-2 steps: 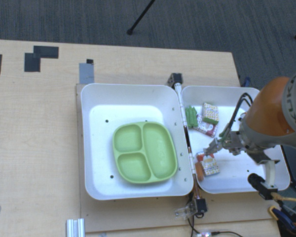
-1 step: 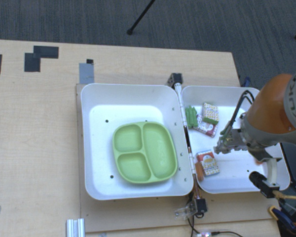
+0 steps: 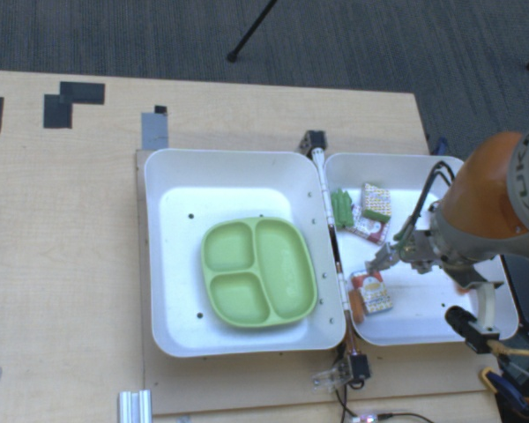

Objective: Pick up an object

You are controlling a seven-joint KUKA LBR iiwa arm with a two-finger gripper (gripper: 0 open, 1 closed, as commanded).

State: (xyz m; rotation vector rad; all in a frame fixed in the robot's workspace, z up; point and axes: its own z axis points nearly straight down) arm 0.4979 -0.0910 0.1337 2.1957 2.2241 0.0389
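While I can't tell how the claw (image 3: 381, 261) is set, the small packet (image 3: 376, 294) sits just below it — nearer than the green one (image 3: 342, 208).

Two white bins side by side on a wooden bench. Left bin (image 3: 163, 236): a green three-compartment plate (image 3: 259, 271), lying flat toward the near right corner. Right bin (image 3: 406, 324): a green item (image 3: 342, 208) against the left wall, a patterned packet (image 3: 376, 201) just beside it, a red-and-white packet (image 3: 365, 226) below, another small packet (image 3: 373, 295) near the front left. Gripper (image 3: 384, 259) low over the right bin, just above that front packet; fingertips possibly touching it, too blurred to tell. Arm's orange band (image 3: 485, 192) over the bin's right side.
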